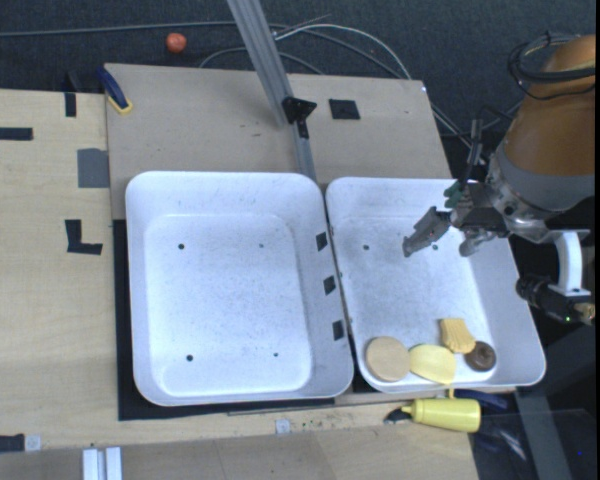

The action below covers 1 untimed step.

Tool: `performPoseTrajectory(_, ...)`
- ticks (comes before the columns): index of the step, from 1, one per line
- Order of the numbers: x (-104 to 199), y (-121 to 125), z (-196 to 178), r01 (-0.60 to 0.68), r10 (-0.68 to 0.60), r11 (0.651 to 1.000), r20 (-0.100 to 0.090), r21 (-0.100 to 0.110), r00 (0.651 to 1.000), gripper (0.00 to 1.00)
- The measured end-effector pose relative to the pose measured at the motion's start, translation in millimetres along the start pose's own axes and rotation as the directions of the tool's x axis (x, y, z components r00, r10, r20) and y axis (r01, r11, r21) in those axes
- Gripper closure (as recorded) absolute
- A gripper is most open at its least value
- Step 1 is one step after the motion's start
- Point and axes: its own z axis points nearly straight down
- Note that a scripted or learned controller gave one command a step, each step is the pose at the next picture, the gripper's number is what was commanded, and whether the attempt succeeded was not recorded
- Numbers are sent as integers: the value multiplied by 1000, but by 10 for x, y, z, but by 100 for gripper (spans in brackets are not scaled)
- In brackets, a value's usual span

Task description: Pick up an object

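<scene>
The dark two-finger pincer (445, 236) hangs over the right shallow white bin (400, 298). Its fingers are spread apart and grip nothing. Low in that bin lie a round tan disc (386, 358), a soft yellow lump (433, 362), a small orange-tan block (456, 334) and a little brown round piece (481, 356).

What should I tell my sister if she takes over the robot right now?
Gripper: open, holding nothing, up over the far part of the right bin.
Things: a tan disc, a yellow lump, a small yellow block and a brown piece, all crowded in the right bin's near corner. A yellow tool lies outside it on the bench.
Done: nothing picked up yet.
Left: move to the near corner, come down on one thing, close and lift.
</scene>
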Motion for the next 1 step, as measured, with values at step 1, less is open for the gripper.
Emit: performPoseTrajectory(1, 609, -314, -74, 5, -5, 1000, -1, -1, 1000, 0)
